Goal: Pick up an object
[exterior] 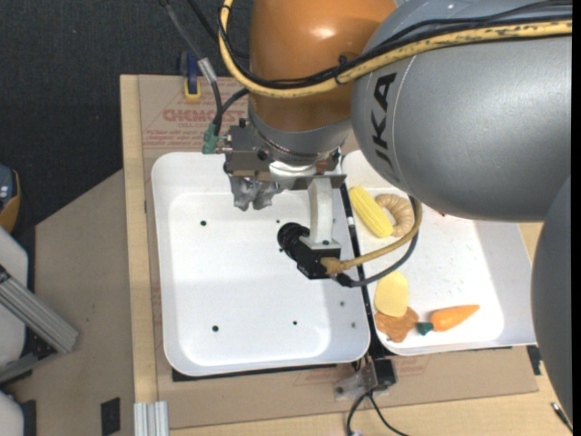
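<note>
In the right bin (490,271), the carrot (451,316) lies pointing right.

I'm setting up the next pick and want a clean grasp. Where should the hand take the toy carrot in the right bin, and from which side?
Probably from straight above, across the thick orange middle of the carrot. It lies flat near the front edge of the right bin, pointing right, so closing across its width suits it. Its green end sits close to an orange piece; stay clear of that.

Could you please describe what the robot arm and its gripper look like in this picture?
The arm is smooth grey with dark lettering and a glossy orange band. Yellow and black cables loop around it. The gripper is grey metal, with a black part beside it.
</note>
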### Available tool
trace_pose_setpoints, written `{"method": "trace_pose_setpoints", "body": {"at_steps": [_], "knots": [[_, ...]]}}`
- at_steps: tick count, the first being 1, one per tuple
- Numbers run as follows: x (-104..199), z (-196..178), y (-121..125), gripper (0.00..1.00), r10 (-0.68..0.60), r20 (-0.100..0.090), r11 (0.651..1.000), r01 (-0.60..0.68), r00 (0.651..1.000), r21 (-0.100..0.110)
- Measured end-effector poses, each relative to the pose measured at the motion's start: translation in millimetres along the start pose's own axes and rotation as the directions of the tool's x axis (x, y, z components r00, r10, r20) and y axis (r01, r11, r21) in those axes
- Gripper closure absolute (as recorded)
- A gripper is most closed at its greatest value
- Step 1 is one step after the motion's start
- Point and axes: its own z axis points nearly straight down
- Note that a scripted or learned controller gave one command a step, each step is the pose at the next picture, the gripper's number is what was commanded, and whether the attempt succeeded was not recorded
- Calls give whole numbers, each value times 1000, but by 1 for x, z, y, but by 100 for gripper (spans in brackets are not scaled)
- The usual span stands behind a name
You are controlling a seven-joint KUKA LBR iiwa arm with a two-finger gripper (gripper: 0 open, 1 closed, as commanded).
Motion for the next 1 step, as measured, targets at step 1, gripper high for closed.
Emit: {"method": "trace_pose_setpoints", "body": {"at_steps": [1], "knots": [[0,-40,-18,100,0,-5,1000,0,1000,-15]]}}
